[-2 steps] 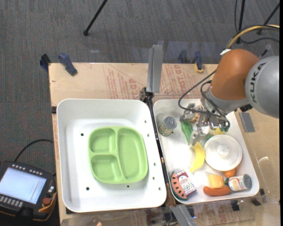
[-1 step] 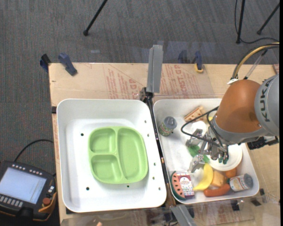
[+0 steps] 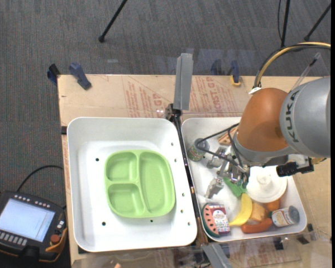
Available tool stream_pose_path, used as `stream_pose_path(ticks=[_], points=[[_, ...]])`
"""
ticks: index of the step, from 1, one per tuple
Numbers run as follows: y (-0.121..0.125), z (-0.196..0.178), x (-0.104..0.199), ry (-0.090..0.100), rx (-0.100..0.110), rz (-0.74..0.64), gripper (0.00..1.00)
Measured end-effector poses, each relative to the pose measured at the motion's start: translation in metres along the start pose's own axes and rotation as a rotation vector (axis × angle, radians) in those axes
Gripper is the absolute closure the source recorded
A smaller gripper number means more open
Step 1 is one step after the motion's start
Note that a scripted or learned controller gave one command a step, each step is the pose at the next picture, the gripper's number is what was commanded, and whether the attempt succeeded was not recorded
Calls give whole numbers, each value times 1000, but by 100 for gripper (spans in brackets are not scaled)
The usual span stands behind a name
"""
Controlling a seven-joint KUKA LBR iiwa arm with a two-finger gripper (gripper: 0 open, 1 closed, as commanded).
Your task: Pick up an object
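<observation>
Item: my end effector, fingers' state indiscernible, poised in the right bin; nearest pick, banana, lies just below-right, long axis running nearly upright.

A: How many bins sit on the bench?
B: Two white bins: the left bin and the right bin.
A: And plates?
B: One green divided plate, with three compartments.
A: Fruit?
B: One banana. Also one small can and one watermelon-print box.
</observation>
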State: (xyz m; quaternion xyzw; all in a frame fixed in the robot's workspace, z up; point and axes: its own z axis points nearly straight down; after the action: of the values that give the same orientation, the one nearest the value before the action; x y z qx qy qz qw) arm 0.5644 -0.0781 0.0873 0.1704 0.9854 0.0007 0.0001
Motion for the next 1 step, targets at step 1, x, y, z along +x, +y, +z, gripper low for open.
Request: stream_pose_path(ticks=[1], points=[[9,-1,-74,-3,0,-38,0]])
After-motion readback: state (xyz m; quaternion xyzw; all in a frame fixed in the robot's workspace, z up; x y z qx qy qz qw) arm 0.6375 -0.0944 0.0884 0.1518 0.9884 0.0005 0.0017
